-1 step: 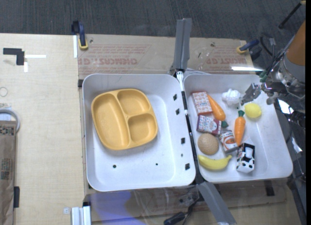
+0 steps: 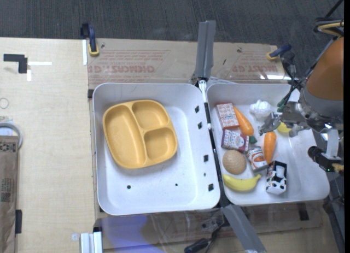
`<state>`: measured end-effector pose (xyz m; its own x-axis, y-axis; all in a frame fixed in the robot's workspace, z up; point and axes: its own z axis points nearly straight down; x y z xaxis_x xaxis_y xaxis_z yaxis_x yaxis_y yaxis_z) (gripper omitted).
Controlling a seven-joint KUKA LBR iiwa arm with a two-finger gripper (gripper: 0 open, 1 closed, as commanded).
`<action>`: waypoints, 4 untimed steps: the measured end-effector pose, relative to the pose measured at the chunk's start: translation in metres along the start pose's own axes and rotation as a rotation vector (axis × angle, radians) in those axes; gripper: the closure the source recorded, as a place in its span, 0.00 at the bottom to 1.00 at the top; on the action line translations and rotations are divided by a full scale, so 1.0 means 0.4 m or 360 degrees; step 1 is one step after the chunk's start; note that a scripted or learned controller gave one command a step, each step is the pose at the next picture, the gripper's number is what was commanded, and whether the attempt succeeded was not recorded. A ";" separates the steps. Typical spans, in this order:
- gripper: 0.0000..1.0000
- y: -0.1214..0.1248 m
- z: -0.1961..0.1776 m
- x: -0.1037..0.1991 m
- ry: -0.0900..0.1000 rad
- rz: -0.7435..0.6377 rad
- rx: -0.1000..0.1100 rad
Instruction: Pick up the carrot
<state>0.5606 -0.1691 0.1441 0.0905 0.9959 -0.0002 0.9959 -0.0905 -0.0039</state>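
Two orange carrot-like pieces lie in the right bin (image 2: 314,192). One carrot (image 2: 269,146) stands nearly upright in the view, right of the bin's middle. The other orange piece (image 2: 243,121) lies slanted beside a red and white carton (image 2: 225,115). My gripper (image 2: 272,123) reaches in from the right and sits right at the top end of the upright carrot. Whether it touches that carrot is unclear from this angle.
The right bin also holds a white garlic bulb (image 2: 261,107), a lemon (image 2: 283,128), a round brown bun (image 2: 234,162), a banana (image 2: 242,183), a cow-patterned carton (image 2: 277,178) and small packets (image 2: 232,137). A yellow divided plate (image 2: 140,133) sits in the left bin (image 2: 164,192).
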 end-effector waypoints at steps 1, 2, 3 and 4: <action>0.00 0.114 0.104 0.062 -0.0008 -0.0014 -0.0033; 0.00 0.221 0.081 0.151 -0.0003 -0.0286 -0.0010; 0.00 0.148 0.045 -0.024 -0.0002 -0.0463 -0.0004; 0.00 0.134 0.085 0.175 0.0000 -0.0643 -0.0003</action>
<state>0.6202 -0.1040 0.1098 -0.3081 0.9514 0.0007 0.9514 0.3081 -0.0021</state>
